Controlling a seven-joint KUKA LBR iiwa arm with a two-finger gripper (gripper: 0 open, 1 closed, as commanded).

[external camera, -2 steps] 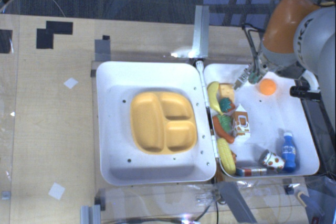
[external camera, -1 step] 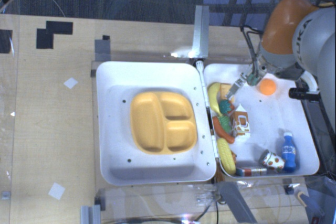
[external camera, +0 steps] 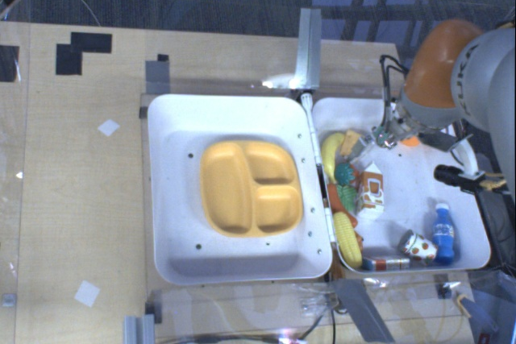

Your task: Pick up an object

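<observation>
Objects for picking sit in the right bin [external camera: 476,254], mostly along its 9 o'clock wall: a banana [external camera: 331,151] at the 10 o'clock end, a teal-green piece [external camera: 345,174] just below it, a small white carton [external camera: 371,191] with an orange-brown print beside that toward centre, a green and orange-red cluster [external camera: 347,197] under the teal piece, then a corn cob [external camera: 347,234] running down to 7 o'clock. Along the 6 o'clock wall lies a marker-like stick [external camera: 387,263], with a small printed cup [external camera: 418,246] on its side just right of it and a blue bottle [external camera: 443,232] with a white cap standing close at 5 o'clock, touching or nearly touching the cup. Gripper [external camera: 385,134] is low over the bin's 11-12 o'clock area, just right of the banana top and above the carton; nothing visibly between its tips, and whether they're apart or together can't be told, too small and blurred. Arm [external camera: 451,76] comes in from 2 o'clock, orange band above the wrist. A small orange bit [external camera: 409,142] shows just right of the gripper. Left bin [external camera: 173,197] holds a yellow divided tray [external camera: 250,188] at its centre, three compartments, flat.
</observation>
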